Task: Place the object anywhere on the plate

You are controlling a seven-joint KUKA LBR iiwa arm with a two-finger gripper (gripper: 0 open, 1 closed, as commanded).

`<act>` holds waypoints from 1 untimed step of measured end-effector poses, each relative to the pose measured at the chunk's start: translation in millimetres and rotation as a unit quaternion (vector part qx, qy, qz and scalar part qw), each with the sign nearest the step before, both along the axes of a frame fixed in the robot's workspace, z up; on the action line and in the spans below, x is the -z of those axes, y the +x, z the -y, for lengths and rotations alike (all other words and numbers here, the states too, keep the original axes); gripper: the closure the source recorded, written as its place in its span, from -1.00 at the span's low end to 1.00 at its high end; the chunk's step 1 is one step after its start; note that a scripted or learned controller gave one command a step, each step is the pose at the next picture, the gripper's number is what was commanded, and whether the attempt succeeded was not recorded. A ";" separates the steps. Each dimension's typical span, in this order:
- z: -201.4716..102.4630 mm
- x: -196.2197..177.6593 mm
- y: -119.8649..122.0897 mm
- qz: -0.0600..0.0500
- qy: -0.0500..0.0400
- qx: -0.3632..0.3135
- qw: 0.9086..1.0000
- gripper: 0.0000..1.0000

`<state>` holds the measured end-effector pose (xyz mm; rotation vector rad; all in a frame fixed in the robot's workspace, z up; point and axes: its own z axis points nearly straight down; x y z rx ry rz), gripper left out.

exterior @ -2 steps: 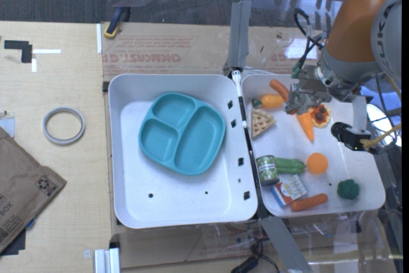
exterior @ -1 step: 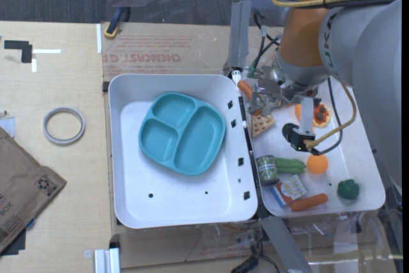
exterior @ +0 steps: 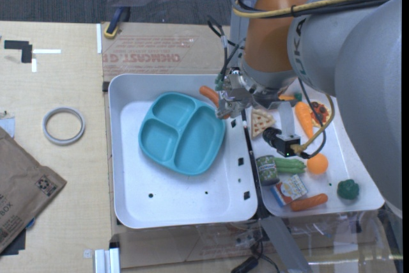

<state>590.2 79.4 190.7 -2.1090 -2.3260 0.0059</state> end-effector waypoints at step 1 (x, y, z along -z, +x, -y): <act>0.2 0.0 0.0 0.000 0.000 0.000 1.000 -1.00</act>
